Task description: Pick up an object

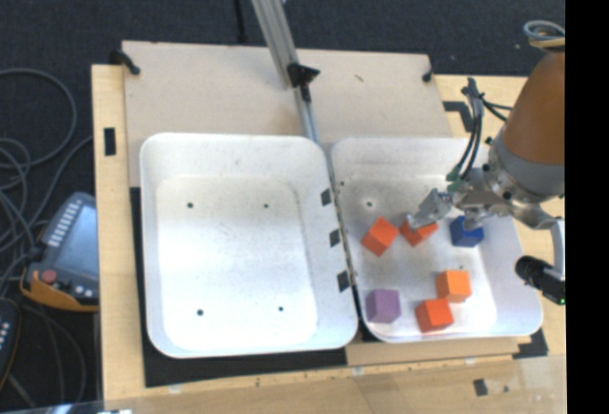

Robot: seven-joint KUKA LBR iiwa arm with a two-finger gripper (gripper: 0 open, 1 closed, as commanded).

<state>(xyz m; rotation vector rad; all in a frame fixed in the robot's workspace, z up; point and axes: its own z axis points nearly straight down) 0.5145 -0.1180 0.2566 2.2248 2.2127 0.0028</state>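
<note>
Hovering low in the right bin (495, 307), tool (425, 215) just beside a small red block (417, 232); grip state unclear.

Even, soft light falls from above; my two white bins (238, 241) glare nearly featureless. Shadows under the blocks (381, 237) stay faint. Everything looks slightly soft, grainiest over the dark floor (57, 3).

Both white bins, the left bin (238, 246) and the right bin (495, 307), look like smooth moulded plastic with a faint sheen and dark speckling. The bench (247, 84) beneath appears to be pale matt wood board. The slanted post (266, 3) looks like ribbed, silvery metal. The blocks, such as the purple block (383, 305), look matt.
</note>
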